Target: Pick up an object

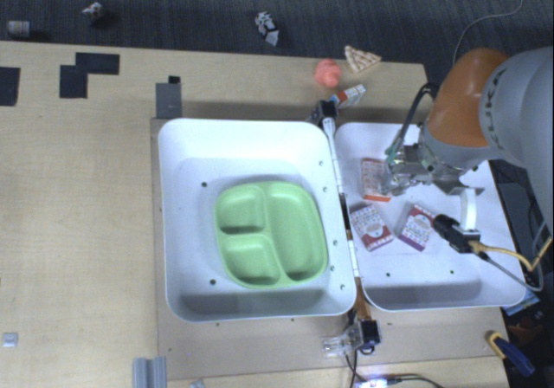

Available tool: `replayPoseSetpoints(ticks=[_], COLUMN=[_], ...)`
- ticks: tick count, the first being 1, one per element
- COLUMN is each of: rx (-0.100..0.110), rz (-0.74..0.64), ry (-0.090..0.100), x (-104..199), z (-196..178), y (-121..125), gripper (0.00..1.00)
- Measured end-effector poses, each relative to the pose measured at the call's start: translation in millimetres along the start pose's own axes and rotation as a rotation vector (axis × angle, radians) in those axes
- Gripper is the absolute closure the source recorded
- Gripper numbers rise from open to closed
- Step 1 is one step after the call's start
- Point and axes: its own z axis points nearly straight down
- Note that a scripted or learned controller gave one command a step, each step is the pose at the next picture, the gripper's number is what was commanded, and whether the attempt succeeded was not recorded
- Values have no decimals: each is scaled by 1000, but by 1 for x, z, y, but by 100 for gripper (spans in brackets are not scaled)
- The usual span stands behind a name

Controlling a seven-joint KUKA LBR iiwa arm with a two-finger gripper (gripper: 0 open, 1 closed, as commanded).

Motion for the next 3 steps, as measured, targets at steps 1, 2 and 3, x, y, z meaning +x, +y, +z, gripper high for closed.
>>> replayPoseSetpoints(ticks=[1,2,3], rx=[1,9,3], rz=[0,1,0], ry=[0,-3,-4], x=[0,5,5], z=[0,22,11], y=[0,-60,-57], gripper=[0,0,100])
